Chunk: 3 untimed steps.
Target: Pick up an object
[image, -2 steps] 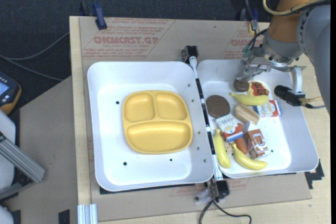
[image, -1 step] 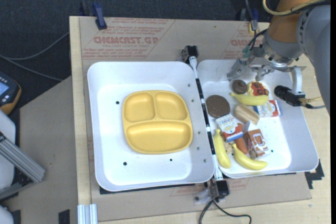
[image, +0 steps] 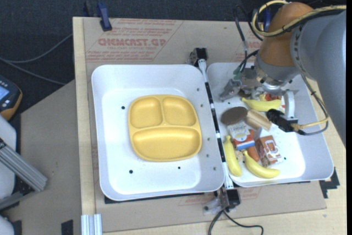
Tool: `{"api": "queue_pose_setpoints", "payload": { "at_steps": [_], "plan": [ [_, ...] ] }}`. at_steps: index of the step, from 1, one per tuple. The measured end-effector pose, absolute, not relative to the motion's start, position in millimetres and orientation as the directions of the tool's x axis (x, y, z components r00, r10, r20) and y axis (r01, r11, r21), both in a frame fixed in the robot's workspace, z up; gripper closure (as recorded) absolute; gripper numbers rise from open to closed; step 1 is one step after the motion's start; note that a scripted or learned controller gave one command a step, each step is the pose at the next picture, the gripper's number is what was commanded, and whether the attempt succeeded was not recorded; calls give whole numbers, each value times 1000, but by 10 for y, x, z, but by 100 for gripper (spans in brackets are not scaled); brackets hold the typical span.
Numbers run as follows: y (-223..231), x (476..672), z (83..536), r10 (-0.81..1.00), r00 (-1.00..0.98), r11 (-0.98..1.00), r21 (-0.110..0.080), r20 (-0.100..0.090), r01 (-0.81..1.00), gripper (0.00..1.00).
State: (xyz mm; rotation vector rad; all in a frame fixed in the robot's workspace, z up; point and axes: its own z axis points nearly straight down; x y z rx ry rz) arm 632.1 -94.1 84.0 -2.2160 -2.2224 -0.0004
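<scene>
Currently the gripper [image: 242,87] hangs over the right bin's [image: 316,165] far left corner; whether it is open or closed cannot be told. A yellow divided plate [image: 164,127] lies in the left bin [image: 110,168].

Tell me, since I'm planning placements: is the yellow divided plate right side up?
Right side up: the yellow plate shows three hollow compartments facing the camera.
</scene>
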Motion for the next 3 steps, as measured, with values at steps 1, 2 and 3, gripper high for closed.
{"api": "queue_pose_setpoints", "payload": {
  "at_steps": [1,2,3],
  "plan": [
    [-1712,6679,873,1000,4,-4,6,-3,1000,0],
    [-1673,6677,979,1000,0,0,5,-3,1000,100],
    [-1351,5963,1485,1000,1,-1,-4,2,1000,100]
  ]
}}
